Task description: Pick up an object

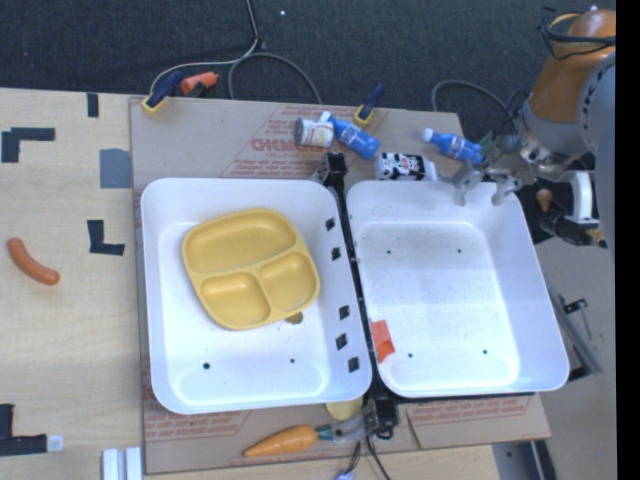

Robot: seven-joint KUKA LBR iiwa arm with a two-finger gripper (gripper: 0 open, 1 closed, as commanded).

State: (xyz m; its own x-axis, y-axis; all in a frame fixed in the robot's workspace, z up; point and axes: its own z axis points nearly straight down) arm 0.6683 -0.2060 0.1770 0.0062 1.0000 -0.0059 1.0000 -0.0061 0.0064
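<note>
A yellow divided plate (250, 268) lies in the left bin (170, 368), with a small dark object (293, 318) peeking out from under its near right edge. My gripper (481, 188) hangs over the far rim of the right bin (540, 348), near its back right corner. Its two grey fingers (462, 188) stand apart, open, with nothing between them. The grey arm with its orange band (565, 68) comes in from the upper right.
Behind the bins lie a white bottle (318, 130), a blue bottle (358, 138), a black-and-white carton (405, 166) and another blue bottle (452, 145) close to the gripper. A carrot (283, 440) lies in front of the bins, a sausage (33, 261) far left.
</note>
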